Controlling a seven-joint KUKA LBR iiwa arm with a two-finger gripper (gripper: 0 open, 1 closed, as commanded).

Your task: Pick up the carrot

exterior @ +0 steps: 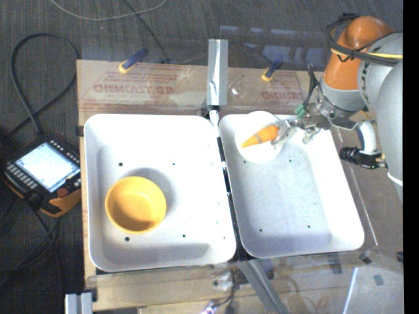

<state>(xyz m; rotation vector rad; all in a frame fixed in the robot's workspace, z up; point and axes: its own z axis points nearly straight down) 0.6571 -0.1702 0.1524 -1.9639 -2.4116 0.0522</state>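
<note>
Nearest the camera, at lower left of the frame, a yellow bowl (135,204) sits in the left bin (98,241) and is no part of the job. Further back, at upper centre-right, the carrot (262,136) lies on a small white plate (252,154) in the far corner of the right bin (308,208). The gripper (286,133) is seen closed about the carrot's thick end (only the tip of that end seems caught). A slow, straight lift is judged best, so that a shallow hold is not shaken loose. Beyond, at upper right, the arm (353,57) is bent down over the bin's far edge, wrist angled left.
</note>
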